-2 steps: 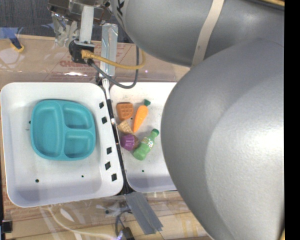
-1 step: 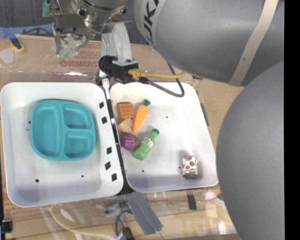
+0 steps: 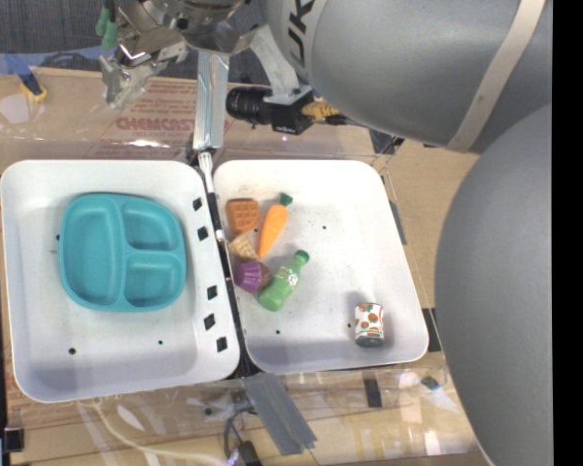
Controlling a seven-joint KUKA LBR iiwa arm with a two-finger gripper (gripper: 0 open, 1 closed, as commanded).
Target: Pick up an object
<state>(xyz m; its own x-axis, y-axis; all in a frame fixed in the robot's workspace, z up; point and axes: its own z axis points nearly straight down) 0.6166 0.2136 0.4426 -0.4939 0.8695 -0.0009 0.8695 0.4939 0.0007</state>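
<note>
Your camera view shows the gripper [image 3: 126,66] up over the cardboard beyond the left white plastic bin's [image 3: 19,357] far edge; you cannot tell how its jaws stand. A turquoise divided plastic tray [image 3: 122,251] lies in the middle of that bin. In the right white plastic bin [image 3: 398,260], near its left edge, you have an orange toy carrot [image 3: 272,227], a brown waffle-patterned toy [image 3: 241,214], a purple toy [image 3: 250,276] and a green toy bottle [image 3: 283,282] clustered together. A small printed can [image 3: 368,323] lies near the near right corner
</note>
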